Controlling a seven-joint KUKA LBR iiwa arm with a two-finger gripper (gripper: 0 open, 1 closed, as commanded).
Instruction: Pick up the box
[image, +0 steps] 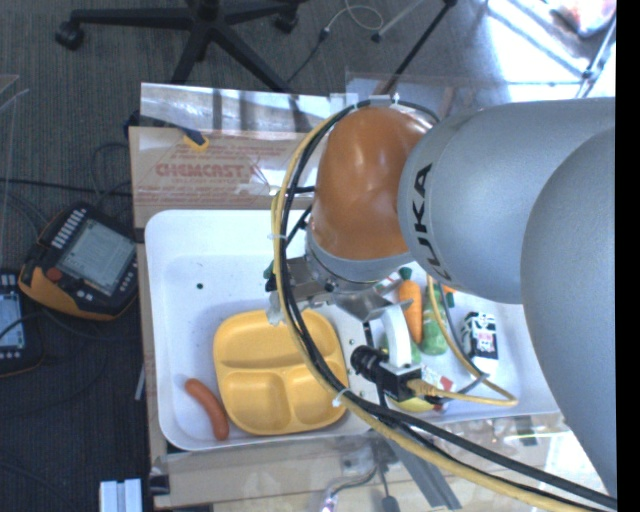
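grey arm (500, 200) over both bins, fingers' state cannot be told, small box (482, 335) perhaps at right

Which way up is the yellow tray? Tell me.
Right way up: the yellow tray shows its divided compartments facing the camera, lying flat in the left bin.

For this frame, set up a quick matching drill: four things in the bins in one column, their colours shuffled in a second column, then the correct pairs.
Things:
1. divided tray
2. sausage
3. carrot
4. small carton

Colours:
A. orange
B. black and white
C. yellow
D. reddish brown

Pairs: 1-C, 2-D, 3-A, 4-B
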